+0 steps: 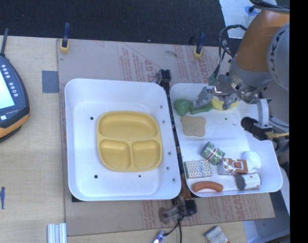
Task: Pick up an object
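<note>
I see the arm (260, 39) reaching in from the right, its orange band uppermost. The wrist angles down and leftward. The gripper (203, 101) hangs low, pointing toward the left.

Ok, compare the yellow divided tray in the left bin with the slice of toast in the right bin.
The yellow divided tray is far larger than the slice of toast. The tray is smooth yellow with three compartments; the toast is a flat tan piece with a speckled surface. The tray sits alone in the middle of the left bin; the toast lies in the right bin among other items, close to a green object. Both lie flat.
</note>
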`<state>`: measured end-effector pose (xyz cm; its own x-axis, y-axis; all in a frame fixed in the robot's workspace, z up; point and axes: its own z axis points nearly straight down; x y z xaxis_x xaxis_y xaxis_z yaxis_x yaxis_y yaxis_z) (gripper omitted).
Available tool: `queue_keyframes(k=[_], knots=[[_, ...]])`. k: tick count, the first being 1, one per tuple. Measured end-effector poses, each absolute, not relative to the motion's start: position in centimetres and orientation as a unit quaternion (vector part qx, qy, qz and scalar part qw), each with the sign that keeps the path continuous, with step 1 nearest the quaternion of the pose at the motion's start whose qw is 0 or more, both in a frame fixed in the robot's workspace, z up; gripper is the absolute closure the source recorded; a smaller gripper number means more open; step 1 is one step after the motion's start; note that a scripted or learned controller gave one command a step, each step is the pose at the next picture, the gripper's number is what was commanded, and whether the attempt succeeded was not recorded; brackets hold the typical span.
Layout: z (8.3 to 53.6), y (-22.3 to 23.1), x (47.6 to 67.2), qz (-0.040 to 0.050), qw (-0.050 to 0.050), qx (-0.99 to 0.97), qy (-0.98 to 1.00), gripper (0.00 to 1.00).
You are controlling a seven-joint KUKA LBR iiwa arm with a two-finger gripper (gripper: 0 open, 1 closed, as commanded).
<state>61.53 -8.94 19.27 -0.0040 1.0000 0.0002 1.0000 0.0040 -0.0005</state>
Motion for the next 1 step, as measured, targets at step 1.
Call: queue_keyframes(k=[1], knots=[[15.82,-18.02,64.42,0.0012,0.001,-0.707,-0.707,0.0]])
